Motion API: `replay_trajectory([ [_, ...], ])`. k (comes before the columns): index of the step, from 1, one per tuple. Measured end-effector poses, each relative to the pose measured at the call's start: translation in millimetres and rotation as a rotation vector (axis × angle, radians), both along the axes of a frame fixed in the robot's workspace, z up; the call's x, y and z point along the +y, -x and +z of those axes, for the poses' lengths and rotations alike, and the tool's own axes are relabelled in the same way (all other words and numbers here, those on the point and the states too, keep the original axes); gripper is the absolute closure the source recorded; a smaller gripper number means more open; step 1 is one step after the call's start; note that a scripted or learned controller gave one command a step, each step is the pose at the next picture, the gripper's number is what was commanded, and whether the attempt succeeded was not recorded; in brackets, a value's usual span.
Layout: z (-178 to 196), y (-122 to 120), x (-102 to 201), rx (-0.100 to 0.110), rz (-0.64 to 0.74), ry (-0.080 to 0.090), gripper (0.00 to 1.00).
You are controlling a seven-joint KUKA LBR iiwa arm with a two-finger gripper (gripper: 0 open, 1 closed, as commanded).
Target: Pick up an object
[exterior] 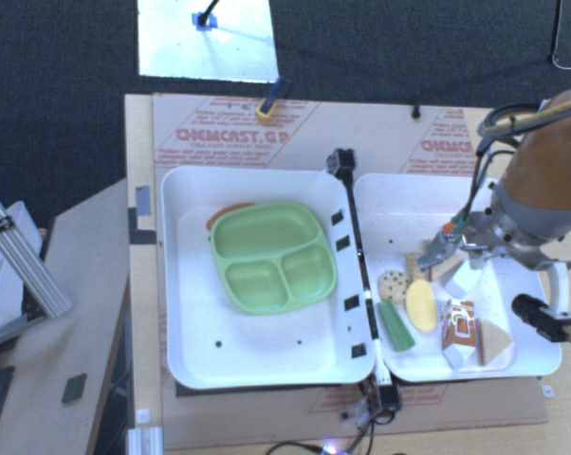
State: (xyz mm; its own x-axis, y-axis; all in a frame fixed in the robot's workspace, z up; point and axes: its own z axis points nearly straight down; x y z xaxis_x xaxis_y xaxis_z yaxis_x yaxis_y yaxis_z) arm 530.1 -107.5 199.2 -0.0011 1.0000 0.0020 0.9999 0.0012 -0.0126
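While I watch from my station, the arm reaches in from three o'clock and its gripper hangs low over the right bin, just above the cluster of items. From this slanted overhead view I cannot tell how the gripper is set, and I see nothing held in it.

The likely pick targets sit at about five o'clock of that bin: one round cookie, one yellow oval piece, one green stick, one printed packet and one tan wedge, plus a pale white piece right under the wrist. They lie touching or just beside one another, so my worry is that the gripper comes down on two at once, or nudges the cookie and the yellow piece apart and closes on air. The green stick rests close to the divider between bins, which could block a grasp there.

The left bin carries one green compartment tray, with an orange-red edge peeking out at its eleven o'clock. Two bins sit on the desk.
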Motion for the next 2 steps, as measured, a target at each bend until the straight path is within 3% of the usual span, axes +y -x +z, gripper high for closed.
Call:
replay_trajectory([
  [1,7,-3,0,-0.014,0.002,0.002,0.00],
  [2,-35,-1,-2,-0.010,0.000,0.001,0.00],
])
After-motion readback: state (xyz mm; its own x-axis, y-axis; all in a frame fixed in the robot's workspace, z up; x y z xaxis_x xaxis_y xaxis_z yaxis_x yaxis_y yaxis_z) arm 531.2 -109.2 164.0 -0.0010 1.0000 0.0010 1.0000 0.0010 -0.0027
